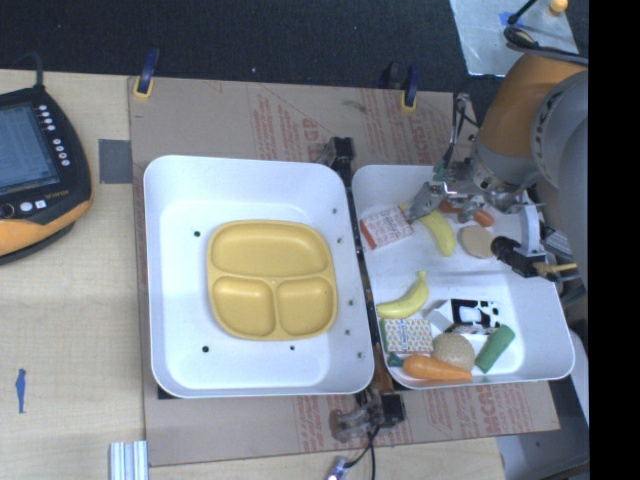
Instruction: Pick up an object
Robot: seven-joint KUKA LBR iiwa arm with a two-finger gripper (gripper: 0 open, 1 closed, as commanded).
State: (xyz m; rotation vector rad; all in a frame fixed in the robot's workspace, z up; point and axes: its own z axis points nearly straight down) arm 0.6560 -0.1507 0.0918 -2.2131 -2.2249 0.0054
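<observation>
My gripper (452,203) hangs low over the back of the right bin (548,313), its fingers spread open and nothing visibly held between them. Just below it lie a short yellow piece (438,233), a small orange-red item (480,215) and a tan round piece (477,241). A red-and-white packet (385,228) lies to its left. Nearer the front are a banana (405,300), a black-and-white item (472,314), a patterned packet (407,335), a beige ball (453,348), a green cucumber (495,348) and a carrot (435,369).
The left bin (170,268) holds a yellow divided tray (271,276). A teach pendant (35,163) lies at the bench's far left. The grey arm with its orange band (530,88) comes in from the upper right, over the right bin's back corner.
</observation>
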